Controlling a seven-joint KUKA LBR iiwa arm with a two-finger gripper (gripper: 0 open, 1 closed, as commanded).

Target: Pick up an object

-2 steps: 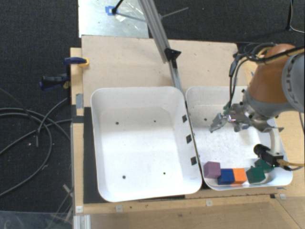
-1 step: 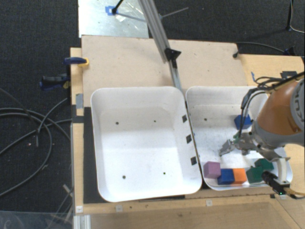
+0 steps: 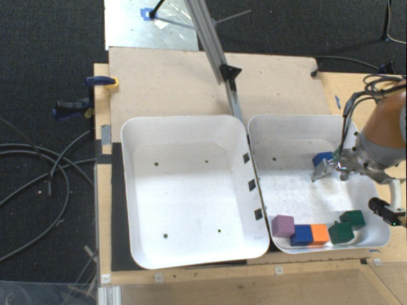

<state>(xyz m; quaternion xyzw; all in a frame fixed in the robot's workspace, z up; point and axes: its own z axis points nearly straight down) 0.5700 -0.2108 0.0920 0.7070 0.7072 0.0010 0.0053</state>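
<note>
Camera view, near edge first: five blocks sit crowded along the front wall of the right bin [image 3: 299, 132], toward its 5 o'clock corner. From 9 to 3 o'clock they run purple block [image 3: 283, 225], blue block [image 3: 302, 234], orange block [image 3: 319, 234], then two green blocks [image 3: 341, 232] [image 3: 352, 218]. The blue, orange and nearer green block touch side to side, and the row lies close against the rim. My judgement is that this leaves little finger room between neighbours or on the wall side; the purple block, at the row's 9 o'clock end, has open floor beside it.

Further in, the end effector [image 3: 325, 169] hangs over the middle of the right bin, the grey and orange arm [image 3: 385, 129] entering from 3 o'clock. A small blue object [image 3: 323, 159] lies at its tip. Whether that object sits between the fingers or merely beside them cannot be told, nor can I tell if the fingers are open or closed. No grasp is confirmed.

Open bin floor lies at 9 o'clock of the tip. The left bin [image 3: 191, 122] adjoins the right one along a shared rim at centre.

Far side: bare table [image 3: 165, 81] and a slanted metal pole [image 3: 206, 24], which crosses above the bins' shared rim.
</note>
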